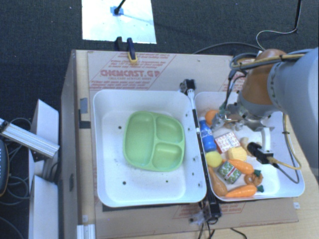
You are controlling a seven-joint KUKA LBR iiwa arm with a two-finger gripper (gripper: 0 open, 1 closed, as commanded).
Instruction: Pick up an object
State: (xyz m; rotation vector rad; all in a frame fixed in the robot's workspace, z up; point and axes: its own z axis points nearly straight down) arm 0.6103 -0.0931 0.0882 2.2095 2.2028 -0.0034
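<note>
In the camera view, on the desk [75,148], two white bins sit side by side. The left bin [107,183] holds a green divided plate [153,141], lying flat near its centre. The right bin [294,183] holds toy food clustered along its left side: a blue bottle [207,137], a yellow lemon [214,159], a red-and-white box [228,141], a green-labelled packet [229,172], and two carrots [240,166] and [241,191]. The jaws [225,117] are low over the bin's upper left, beside an orange fruit [211,116]. Whether they are parted or closed cannot be told; nothing is visibly held.
</note>
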